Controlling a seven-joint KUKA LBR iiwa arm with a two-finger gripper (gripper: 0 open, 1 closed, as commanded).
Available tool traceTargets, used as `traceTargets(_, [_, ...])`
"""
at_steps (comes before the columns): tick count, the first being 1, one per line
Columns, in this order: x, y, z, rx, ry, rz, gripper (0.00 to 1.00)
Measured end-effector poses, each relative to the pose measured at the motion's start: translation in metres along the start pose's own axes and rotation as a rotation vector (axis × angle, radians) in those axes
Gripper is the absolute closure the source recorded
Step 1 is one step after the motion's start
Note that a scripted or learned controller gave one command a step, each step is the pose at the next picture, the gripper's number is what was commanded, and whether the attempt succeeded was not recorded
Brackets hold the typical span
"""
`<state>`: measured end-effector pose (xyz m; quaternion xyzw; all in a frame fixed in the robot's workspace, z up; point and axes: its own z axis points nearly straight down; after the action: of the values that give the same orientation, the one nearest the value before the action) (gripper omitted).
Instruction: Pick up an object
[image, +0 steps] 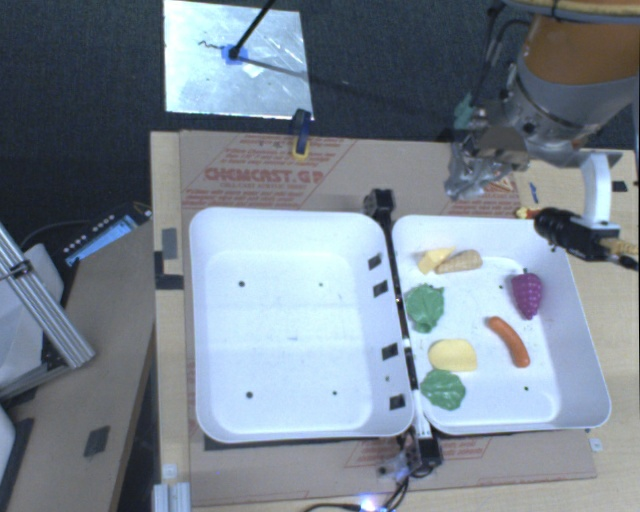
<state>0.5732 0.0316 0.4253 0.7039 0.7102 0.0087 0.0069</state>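
Note:
The right bin (575, 385) holds several small food toys. A tan bread piece (459, 262) lies against a pale yellow wedge (432, 261) near the far wall. A purple grape bunch (527, 292) sits at the right, with an orange sausage (508, 340) below it. A green leafy piece (425, 306), a yellow piece (452, 354) and a second green piece (443, 389) run along the bin's left side. My gripper (474, 181) hangs above the cardboard just beyond the right bin's far edge, with nothing seen between its fingers.
The left bin (210, 300) lies beside the right one, joined by a black clip strip (397, 320). A silver sheet (236, 58) lies at the back left. A blue-yellow clamp (300, 134) stands at the cardboard's far edge. Metal rails (40, 320) stand at the left.

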Motion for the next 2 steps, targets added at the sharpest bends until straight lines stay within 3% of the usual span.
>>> traceTargets(2, [0.043, 0.067, -0.038, 0.017, -0.002, 0.002, 1.00])
